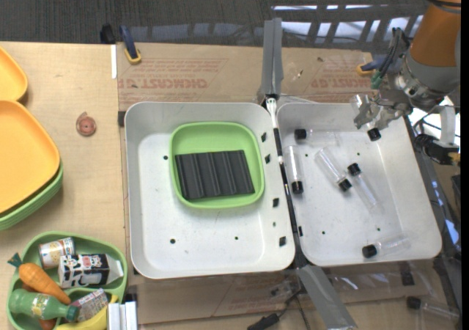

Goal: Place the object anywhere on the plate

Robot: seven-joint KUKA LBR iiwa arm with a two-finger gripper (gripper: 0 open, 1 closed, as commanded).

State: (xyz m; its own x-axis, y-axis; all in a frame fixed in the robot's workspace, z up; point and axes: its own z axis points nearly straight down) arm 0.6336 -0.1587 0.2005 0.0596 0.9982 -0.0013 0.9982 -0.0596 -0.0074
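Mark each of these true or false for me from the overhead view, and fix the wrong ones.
1. The green square plate sits in the left white bin. True.
2. A dark grey ribbed slab lies on that plate. True.
3. The clear plastic tubes with black caps lie on the plate. False: they lie scattered in the right white bin.
4. The two-finger gripper hangs over the left bin. False: it is at the upper right part of the right bin.
5. Stacked orange plates rest on the wooden bench to the left of the bins. True.
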